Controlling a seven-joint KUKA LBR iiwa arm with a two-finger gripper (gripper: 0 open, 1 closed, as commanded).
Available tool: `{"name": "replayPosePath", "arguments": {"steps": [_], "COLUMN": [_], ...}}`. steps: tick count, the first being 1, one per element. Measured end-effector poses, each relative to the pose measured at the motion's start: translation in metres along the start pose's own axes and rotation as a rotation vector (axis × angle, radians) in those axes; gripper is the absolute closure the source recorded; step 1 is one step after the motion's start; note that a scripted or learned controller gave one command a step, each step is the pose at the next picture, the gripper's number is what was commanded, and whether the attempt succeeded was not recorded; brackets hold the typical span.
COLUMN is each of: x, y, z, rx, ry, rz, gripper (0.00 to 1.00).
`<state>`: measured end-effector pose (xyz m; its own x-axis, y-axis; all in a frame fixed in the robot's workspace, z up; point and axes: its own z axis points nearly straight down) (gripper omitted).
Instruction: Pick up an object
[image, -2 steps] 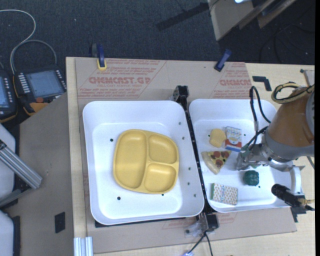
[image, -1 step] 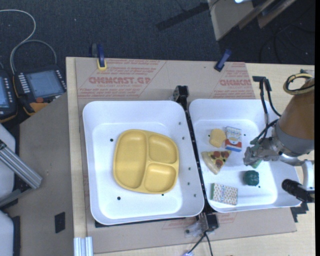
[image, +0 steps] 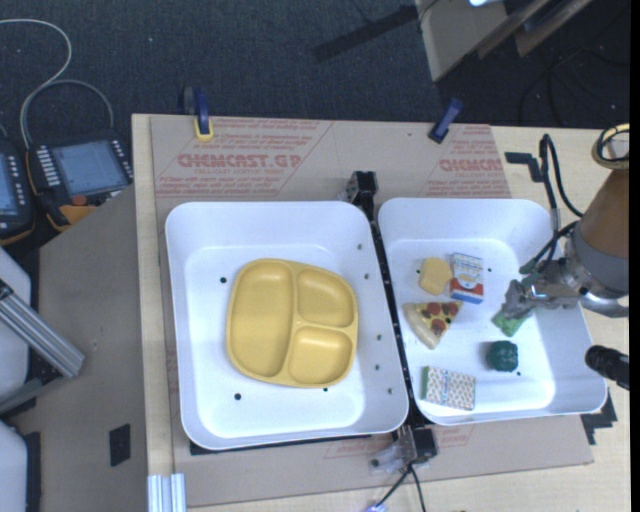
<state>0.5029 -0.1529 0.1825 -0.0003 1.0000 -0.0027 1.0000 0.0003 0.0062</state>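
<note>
Reaching in from three o'clock, the jaws are lowered onto a green object (image: 510, 322), grip state unreadable; closing is judged next.

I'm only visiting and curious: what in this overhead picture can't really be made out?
- Gripper: too small and blurred in the camera view to read its grip on the green object.
- Small carton: print too small to read.
- Arm: cut off by the right edge.
- Dark green lump: too blurred to identify.
</note>
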Motion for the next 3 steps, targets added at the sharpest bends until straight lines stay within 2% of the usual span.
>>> {"name": "replayPosePath", "arguments": {"steps": [1, 3], "x": [0.000, 0.110], "y": [0.009, 0.041], "z": [-0.060, -0.065], "rx": [-0.002, 0.004], "ry": [0.000, 0.004], "rz": [-0.001, -0.007], "gripper": [1.00, 1.00]}}
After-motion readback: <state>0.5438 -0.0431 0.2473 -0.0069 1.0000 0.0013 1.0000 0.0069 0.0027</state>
